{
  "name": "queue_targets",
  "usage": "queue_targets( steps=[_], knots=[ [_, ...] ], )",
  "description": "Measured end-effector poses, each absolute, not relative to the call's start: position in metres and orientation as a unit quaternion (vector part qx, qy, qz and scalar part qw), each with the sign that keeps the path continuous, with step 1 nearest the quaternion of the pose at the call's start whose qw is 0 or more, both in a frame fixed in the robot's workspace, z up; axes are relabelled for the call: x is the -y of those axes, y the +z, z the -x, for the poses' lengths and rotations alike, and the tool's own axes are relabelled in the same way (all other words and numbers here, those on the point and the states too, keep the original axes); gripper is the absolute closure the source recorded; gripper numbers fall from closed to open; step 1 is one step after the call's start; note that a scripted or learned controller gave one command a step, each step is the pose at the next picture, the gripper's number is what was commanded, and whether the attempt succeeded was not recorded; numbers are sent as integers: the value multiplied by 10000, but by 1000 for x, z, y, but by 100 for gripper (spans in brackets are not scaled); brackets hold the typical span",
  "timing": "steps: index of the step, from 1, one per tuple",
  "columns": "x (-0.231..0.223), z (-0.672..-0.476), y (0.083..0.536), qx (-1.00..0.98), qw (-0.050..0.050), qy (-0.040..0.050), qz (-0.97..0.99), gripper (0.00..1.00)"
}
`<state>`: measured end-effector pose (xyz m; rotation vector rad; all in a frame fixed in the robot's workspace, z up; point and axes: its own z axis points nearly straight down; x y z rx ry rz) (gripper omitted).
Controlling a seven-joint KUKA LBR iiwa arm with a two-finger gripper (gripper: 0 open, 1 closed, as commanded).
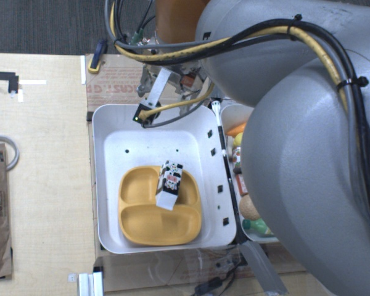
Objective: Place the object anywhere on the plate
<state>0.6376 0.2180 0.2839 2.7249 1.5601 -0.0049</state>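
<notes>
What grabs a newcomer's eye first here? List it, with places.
The huge grey arm looms over the view's right and top. In the left white bin sits a yellow divided plate, with a small black-and-white object lying on its upper right part.

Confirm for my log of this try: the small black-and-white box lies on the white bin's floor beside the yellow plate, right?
Not quite. The camera view shows the small black-and-white box lying on the yellow plate itself, not on the white bin's floor beside it.
</notes>
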Motion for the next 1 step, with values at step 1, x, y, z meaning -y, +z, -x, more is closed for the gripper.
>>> queue_targets(
  steps=[1],
  knots=[
    [-223, -544, 147, -5427, 30, 86, -8399, 0]
  ],
)
